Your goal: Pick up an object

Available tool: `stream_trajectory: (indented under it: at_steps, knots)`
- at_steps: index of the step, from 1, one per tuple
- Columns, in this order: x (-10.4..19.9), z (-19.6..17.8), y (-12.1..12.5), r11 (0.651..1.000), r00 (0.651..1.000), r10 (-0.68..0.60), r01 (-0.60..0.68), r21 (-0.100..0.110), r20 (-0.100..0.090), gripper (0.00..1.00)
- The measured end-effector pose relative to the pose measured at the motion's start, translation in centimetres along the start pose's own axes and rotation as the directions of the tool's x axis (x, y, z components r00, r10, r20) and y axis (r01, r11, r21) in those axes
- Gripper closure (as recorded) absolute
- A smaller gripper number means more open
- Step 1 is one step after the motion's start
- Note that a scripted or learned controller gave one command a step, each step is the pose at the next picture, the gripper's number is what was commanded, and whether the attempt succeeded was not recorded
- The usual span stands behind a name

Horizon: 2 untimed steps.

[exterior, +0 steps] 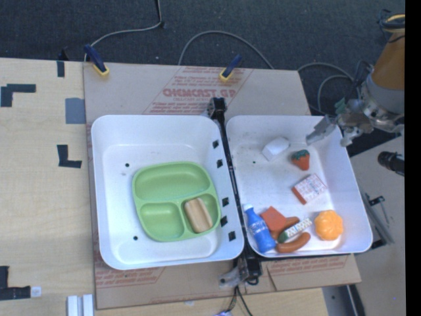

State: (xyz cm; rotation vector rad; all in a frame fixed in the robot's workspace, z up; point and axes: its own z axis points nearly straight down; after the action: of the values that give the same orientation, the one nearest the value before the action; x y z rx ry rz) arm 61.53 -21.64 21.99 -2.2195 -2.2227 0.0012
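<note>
The task names no single object, and the loose things all lie in the right bin (358,196). A small white block (275,147) sits toward its far side, with a strawberry (301,158) just to its right. Nearer the camera lies a red-and-white checked packet (308,188). Along the near wall are a blue bottle (260,230), an orange-red wedge (275,218) touching it on the right, a hot dog (293,241) at the near edge with a small white patterned strip (297,228) just beyond it, and an orange fruit (329,225) at the near right corner. The gripper (327,129) hangs over the far right rim of this bin, right of the strawberry and apart from every object, with nothing between its fingers; whether they are spread or closed cannot be told from this angle. The left bin (108,176) holds a green divided plate (173,199), and a bread roll (198,214) lies in the plate's near right compartment. Both bins rest on a cardboard sheet (191,87) held by two blue-and-yellow clamps (96,59) at its far edge.
</note>
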Motion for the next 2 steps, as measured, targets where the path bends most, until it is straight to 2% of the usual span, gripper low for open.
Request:
stream_trajectory:
  at_steps: [1,2]
  knots:
    - [-0.7,13.3,0.6,1.0,1.0,-0.001,0.001,-0.004,0.001,0.0]
    - [-0.9,13.5,4.9,1.0,1.0,-0.005,0.005,0.025,-0.002,0.0]
